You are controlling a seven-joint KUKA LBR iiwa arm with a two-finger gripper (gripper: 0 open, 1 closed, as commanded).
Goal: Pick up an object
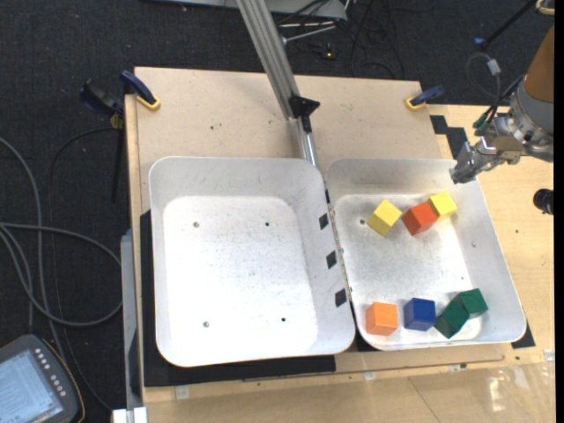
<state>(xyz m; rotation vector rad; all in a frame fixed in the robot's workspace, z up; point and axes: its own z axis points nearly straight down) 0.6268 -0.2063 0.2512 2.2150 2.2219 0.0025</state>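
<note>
Camera view looks down on the right bin (493, 263), where every candidate block lies. Nearest the arm are three in a tight row toward the bin's far side: a small yellow block (443, 204) touching a red-orange block (420, 218), and just beside that a larger yellow block (384, 218). Along the near wall sit an orange block (382, 318), a blue block (420, 314) and two dark green blocks (462, 312) pressed together in the corner.

The gripper (463, 169) hangs above the bin's far right rim, near the small yellow block but apart from it, with nothing between its tips; whether they stand apart or together I cannot tell at this size.

My judgement is that the step in hand is the approach and choice of target. The larger yellow block looks the safest pick: it has free floor on its left and near sides, so the claw could straddle it without nudging a neighbour. The small yellow block is closest but touches the red-orange one, so a descent there risks wedging a tip onto both. Line the jaws across a pair of free faces, come straight down over the block's middle, and close only once low enough to clear its top edge. The left bin (176, 236) plays no part in this
</note>
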